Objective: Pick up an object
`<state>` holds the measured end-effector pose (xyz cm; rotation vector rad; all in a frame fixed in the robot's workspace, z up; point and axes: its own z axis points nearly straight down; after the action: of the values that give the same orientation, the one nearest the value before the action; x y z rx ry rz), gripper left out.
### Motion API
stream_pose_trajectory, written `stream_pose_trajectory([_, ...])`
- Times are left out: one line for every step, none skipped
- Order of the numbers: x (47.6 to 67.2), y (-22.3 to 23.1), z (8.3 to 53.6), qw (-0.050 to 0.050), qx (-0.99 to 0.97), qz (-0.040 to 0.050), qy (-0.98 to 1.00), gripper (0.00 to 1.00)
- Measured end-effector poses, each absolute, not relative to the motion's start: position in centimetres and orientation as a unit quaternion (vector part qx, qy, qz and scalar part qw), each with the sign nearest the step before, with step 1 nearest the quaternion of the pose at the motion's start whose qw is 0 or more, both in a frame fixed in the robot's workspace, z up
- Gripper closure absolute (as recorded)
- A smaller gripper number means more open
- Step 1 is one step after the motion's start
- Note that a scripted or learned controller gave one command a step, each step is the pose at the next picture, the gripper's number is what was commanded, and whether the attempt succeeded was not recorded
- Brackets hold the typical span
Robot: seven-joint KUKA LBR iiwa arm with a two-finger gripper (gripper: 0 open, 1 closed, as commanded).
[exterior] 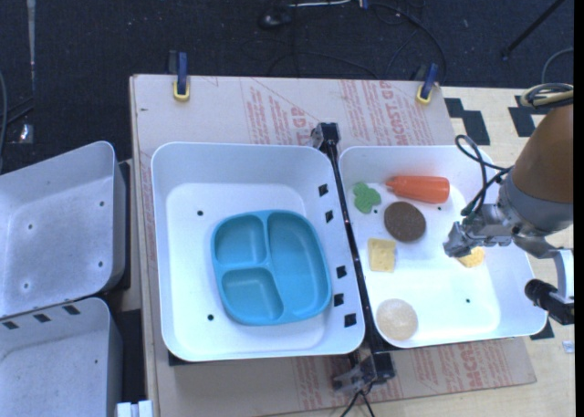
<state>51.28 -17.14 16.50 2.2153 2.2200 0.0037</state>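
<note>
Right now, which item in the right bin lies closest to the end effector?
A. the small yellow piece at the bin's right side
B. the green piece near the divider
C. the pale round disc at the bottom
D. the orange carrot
A: the end effector sits right over the small yellow piece, while the carrot, the green piece and the pale disc all lie farther off in the right bin.

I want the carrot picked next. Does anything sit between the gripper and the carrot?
Nothing visible does. The gripper hangs over the right bin near its right side, by a small yellow piece. The carrot lies up and to the left, with bare bin floor between them. The brown disc sits just below that line.
</note>
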Motion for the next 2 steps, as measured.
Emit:
stream_pose_trajectory([51.7, -18.1, 22.3, 0.003, 0.706, 0.0012, 0.708, 1.00])
stream_pose_trajectory([51.8, -18.1, 27.5, 0.003, 0.706, 0.0012, 0.708, 1.00])
